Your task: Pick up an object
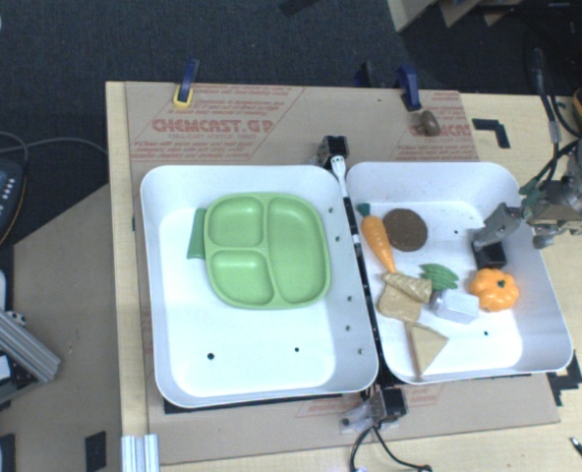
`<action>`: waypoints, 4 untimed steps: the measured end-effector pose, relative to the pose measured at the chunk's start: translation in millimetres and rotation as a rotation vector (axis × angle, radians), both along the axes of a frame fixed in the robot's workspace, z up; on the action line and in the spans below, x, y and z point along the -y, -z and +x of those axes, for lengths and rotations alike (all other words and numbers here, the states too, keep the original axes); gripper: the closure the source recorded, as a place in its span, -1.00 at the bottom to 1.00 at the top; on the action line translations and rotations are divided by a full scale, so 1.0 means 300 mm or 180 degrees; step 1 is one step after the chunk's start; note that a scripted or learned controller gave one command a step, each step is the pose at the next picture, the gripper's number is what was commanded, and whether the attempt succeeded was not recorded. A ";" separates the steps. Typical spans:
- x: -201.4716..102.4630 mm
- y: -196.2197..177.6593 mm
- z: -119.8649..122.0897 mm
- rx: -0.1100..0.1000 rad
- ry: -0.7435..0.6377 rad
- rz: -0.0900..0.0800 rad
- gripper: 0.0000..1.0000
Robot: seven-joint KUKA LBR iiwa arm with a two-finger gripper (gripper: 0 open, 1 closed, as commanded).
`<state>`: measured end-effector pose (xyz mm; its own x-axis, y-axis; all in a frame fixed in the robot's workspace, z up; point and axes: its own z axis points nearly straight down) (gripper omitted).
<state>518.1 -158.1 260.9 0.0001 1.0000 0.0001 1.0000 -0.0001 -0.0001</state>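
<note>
The right bin [527, 347] holds an orange carrot [378, 243], a round brown cookie [405, 229], a green leafy piece [438, 275], a small orange pumpkin [494, 289], tan bread-like wedges [406, 299] and a pale grey-white piece [457, 308]. My gripper [494, 234] reaches in from the right and hangs over the bin's right part, just above the pumpkin and to the right of the cookie. I see nothing held in it.
A green divided plate [267, 250] lies in the upper part of the left bin [242, 372]. The raised rims of the two bins meet down the middle. Clamps [184, 85] sit on the bench's far edge.
</note>
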 end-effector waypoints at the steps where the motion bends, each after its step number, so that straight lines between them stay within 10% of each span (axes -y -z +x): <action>1: 0.032 0.185 0.002 -0.0018 0.0003 0.0006 -1.00; 4: 0.026 0.517 -0.018 0.0046 -0.0003 -0.0017 -1.00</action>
